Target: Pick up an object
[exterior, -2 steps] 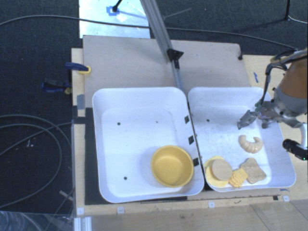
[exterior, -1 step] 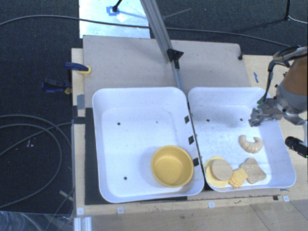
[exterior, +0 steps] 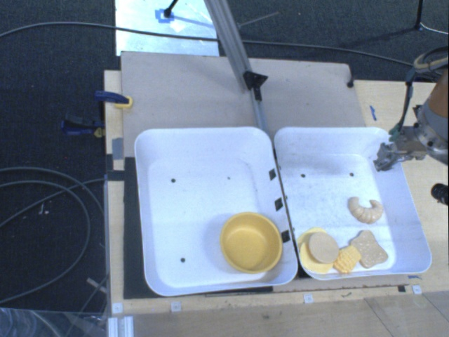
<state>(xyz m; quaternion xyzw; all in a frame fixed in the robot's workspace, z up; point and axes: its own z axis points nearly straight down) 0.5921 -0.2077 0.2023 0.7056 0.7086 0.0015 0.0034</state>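
Nearest, in right bin (exterior: 414,255): cracker (exterior: 345,260), toast slice (exterior: 370,249), round tan disc (exterior: 323,246) on small yellow plate (exterior: 306,253), touching one another. Croissant (exterior: 365,209) just beyond, apart. Yellow bowl (exterior: 251,241) in left bin (exterior: 151,209). Farther back, gripper (exterior: 385,161) over right bin's far right rim, nothing visibly held; finger opening impossible to tell.

My dull grey metal two-finger gripper (exterior: 386,157) is looking matt and scuffed. The two shallow white plastic bins (exterior: 203,153) are showing a smooth, faintly glossy finish. The round yellow plastic bowl (exterior: 251,241) is looking smooth with a soft sheen. The pale croissant-shaped toy (exterior: 365,209) is appearing matt, like moulded plastic. The flat tan board (exterior: 189,90) beneath is looking matt, like unfinished wood.
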